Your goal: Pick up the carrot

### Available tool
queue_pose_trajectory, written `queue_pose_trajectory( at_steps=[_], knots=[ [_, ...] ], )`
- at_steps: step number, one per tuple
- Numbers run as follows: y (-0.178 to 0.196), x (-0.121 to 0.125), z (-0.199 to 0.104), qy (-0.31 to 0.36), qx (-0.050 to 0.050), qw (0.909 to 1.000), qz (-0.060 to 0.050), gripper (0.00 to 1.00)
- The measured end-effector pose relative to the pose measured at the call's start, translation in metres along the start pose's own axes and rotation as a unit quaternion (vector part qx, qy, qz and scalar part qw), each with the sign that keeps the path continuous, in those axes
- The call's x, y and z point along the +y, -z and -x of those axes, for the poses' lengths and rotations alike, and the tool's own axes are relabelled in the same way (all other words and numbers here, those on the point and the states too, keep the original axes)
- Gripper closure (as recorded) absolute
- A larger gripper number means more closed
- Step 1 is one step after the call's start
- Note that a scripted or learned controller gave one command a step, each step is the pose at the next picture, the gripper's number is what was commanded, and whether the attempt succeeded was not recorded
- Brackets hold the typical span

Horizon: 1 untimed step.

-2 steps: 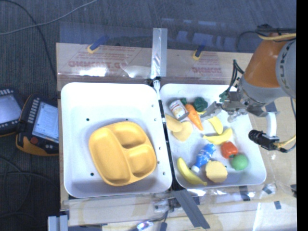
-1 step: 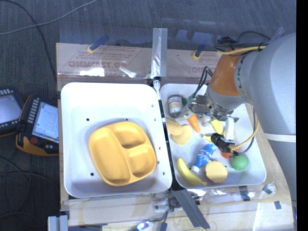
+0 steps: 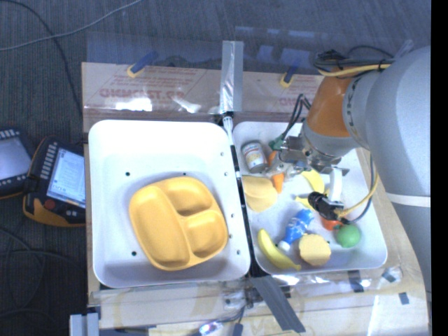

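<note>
Camera view: fixed above the bench, looking down at a slant on two shallow white bins side by side.
Left bin: the shallow white plastic bin (image 3: 112, 152) holds a yellow plastic divided tray (image 3: 178, 219) with three compartments, lying a little toward the bin's near right part.
Right bin: the shallow white plastic bin (image 3: 374, 247) holds a scatter of toy foods and small containers.
Arm: the grey arm with an orange band (image 3: 329, 110) reaches in from the right and bends down over the far half of the right bin.
Gripper: the two-finger gripper (image 3: 283, 166) sits low over the bin's far-left part; how far its fingers are apart cannot be told from this angle, nor whether anything lies between them.
Carrot: the small orange toy carrot (image 3: 278, 182) shows just beneath the gripper, beside a pale yellow wedge-shaped piece (image 3: 257, 193).
Jar: a small tin-like jar with a label (image 3: 253, 155) stands near the bin's far-left corner, just left of the gripper.
Near side: a yellow toy banana (image 3: 273, 252), a blue and white bottle (image 3: 297, 228), a round pale-yellow lump (image 3: 315, 249) and a green ball (image 3: 348, 236) lie close together.
Floor left: a handheld control pendant with a lit screen (image 3: 59, 180) rests on the dark carpet.
</note>
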State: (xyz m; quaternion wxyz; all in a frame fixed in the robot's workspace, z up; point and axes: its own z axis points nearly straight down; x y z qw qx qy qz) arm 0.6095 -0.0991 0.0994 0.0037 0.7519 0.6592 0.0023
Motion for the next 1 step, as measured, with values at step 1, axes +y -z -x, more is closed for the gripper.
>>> queue_pose_trajectory(
  at_steps=[1],
  knots=[
    [0.0838,0.0499,-0.0737,-0.051,-0.002,0.9987,-0.005,1.0]
  ],
)
